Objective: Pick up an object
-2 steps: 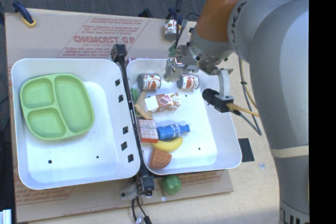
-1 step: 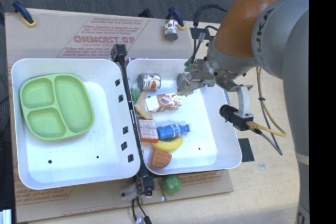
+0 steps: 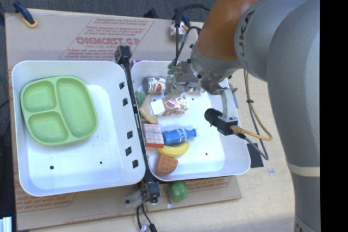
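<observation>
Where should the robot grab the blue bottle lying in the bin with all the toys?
Probably around the middle of its body, coming straight down from above. The blue bottle lies on its side, pointing left to right, so the fingers should close across its narrow width. The banana sits close below it and a red-and-white box is at its left end, so the top side looks freest.

grey arm (image 3: 272, 62) reaching left, wrist bent down
</observation>
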Robot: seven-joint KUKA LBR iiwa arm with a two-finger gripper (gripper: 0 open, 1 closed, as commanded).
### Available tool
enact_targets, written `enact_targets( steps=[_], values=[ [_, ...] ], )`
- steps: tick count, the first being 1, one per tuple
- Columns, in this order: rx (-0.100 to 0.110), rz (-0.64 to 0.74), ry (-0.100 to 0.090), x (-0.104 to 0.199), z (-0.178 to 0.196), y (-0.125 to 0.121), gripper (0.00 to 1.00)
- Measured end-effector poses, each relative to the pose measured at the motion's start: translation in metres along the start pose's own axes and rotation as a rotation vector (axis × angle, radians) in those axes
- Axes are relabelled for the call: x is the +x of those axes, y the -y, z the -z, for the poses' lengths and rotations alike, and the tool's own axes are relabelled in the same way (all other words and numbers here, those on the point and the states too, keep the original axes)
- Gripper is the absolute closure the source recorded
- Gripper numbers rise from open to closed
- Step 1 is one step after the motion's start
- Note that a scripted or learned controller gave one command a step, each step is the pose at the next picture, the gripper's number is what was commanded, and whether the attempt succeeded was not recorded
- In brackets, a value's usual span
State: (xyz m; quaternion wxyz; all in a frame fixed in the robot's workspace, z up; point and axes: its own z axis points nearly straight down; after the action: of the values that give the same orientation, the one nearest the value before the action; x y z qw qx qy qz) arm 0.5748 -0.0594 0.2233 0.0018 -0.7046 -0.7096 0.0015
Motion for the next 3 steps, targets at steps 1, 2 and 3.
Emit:
enact_targets(
  steps=[1,2,3],
  values=[
    [-0.001,-0.001,0.002,-0.03,-0.009,0.048,1.0],
    [-0.004,-0.003,0.001,-0.042,0.048,0.099,1.0],
    [-0.001,0.0,0.001,-0.02,-0.022,0.023,1.0]
  ],
)
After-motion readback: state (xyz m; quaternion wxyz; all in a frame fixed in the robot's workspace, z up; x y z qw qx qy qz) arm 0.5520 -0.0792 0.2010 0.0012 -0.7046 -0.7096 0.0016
